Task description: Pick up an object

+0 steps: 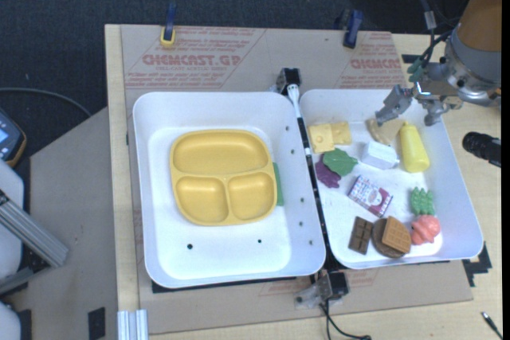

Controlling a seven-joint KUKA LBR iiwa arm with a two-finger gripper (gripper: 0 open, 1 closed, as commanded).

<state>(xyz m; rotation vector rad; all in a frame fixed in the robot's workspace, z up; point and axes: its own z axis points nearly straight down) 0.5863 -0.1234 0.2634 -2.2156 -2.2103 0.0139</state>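
Rig: I am a single grey arm with an orange band above the wrist, reaching in from the right over two shallow white bins.

Gripper position: my two-finger gripper [413, 103] hangs over the far edge of the right-hand white bin [462, 207], toward its far right corner.

Gripper state: my fingers stand apart, one splayed to each side, with nothing between them.

Nearest candidate: the yellow plastic mustard bottle [412, 147] lies just on the near side of my gripper, close below the gap between my fingers.

Bottle axis: its long axis runs from the far edge toward the near edge of the bin, cap end pointing toward me.

Coming move, as I judge it: a short shift toward the near edge, then a descent with my fingers straddling the bottle across its narrow width.

Crowding: a small white block [380, 154] and a tan piece [381, 129] lie just beside the bottle on its left; my left finger may catch them.

Left-hand bin: it bears a yellow three-compartment plastic tray [223, 175], well apart from my gripper.
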